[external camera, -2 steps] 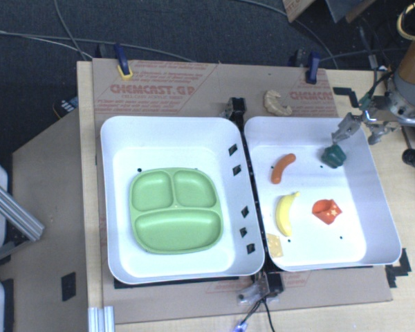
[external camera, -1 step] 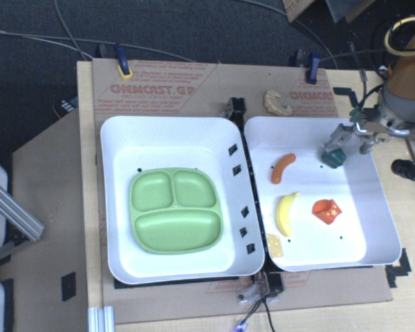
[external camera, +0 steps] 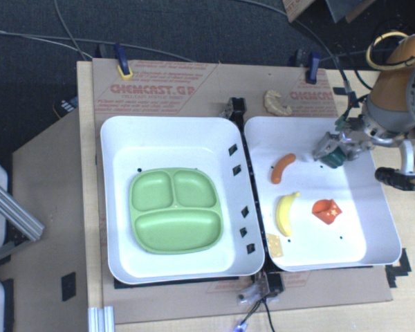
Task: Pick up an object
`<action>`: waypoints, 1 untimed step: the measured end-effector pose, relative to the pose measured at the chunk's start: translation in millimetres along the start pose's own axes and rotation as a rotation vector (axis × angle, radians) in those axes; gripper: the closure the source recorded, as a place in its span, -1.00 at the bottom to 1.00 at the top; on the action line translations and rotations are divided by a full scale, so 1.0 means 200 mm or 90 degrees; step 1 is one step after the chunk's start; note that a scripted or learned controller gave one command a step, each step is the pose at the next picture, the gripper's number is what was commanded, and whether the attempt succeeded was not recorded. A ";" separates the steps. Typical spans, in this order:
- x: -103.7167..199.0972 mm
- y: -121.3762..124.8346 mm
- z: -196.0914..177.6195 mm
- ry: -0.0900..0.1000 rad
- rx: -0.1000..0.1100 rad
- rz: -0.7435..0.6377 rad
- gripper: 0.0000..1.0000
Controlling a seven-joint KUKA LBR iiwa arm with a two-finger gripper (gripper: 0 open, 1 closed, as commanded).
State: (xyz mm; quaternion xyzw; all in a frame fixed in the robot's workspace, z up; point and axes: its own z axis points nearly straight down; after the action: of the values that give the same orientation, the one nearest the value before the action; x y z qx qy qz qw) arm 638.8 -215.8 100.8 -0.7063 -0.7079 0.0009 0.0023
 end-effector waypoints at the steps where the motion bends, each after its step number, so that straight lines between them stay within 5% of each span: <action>1: 0.02 0.01 0.08 0.002 -0.002 -0.001 -1.00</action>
State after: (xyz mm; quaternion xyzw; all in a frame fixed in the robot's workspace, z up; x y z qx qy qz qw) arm 640.3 -212.6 85.5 -0.7058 -0.7084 -0.0015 0.0024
